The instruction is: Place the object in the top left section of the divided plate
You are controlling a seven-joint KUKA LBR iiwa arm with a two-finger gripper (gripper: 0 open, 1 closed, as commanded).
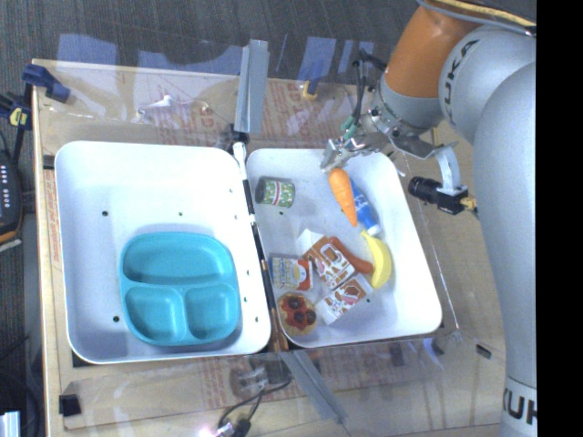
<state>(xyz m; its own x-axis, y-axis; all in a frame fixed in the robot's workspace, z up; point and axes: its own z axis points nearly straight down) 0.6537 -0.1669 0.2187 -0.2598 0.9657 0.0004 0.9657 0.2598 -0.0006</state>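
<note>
The blue divided plate [239,291] lies in the left bin, with one wide section at its far side and two smaller sections at its near side; all three hold nothing. My gripper [335,156] hangs over the far edge of the right bin, just above the top end of an orange carrot [342,195]. Nothing shows in its grasp. The carrot lies lengthwise beside a small blue and white bottle [365,214].
The right bin [414,285] also holds a green can [276,192], a yellow banana [379,260], several red and white snack packets [332,271] and a round pizza-like toy [298,310]. The left bin [91,198] holds the plate near its front. A metal bar [249,85] stands behind the bins.
</note>
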